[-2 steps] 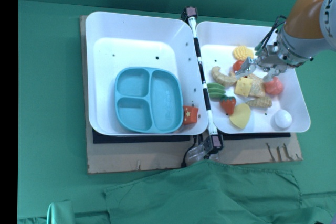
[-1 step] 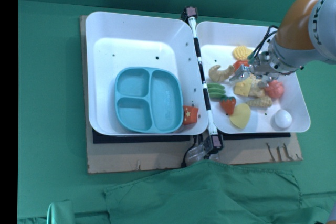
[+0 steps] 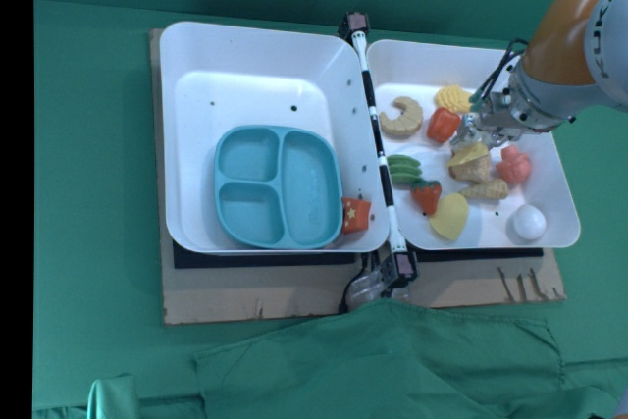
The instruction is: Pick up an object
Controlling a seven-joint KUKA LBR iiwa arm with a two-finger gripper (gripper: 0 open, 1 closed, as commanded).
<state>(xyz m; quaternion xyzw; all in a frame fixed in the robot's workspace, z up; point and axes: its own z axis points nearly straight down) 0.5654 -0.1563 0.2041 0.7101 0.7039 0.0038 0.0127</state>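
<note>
Hovering in the right bin (image 3: 549, 174), the claw (image 3: 474, 134) sits just beside the red pepper (image 3: 443, 124); grip state unclear.

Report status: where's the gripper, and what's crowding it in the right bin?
Gripper low in right white bin, over yellow toy wedge. Nothing seen gripped. Red toy pepper, pink toy piece close alongside.

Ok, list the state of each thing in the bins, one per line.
Teal plate: flat in the left bin, compartments bare.
Red box: in the left bin, against the plate's corner.
Egg: lying loose in the right bin's corner.
Croissant: lying flat, apart from the gripper.
Gripper: low over the right bin's toy food.
</note>
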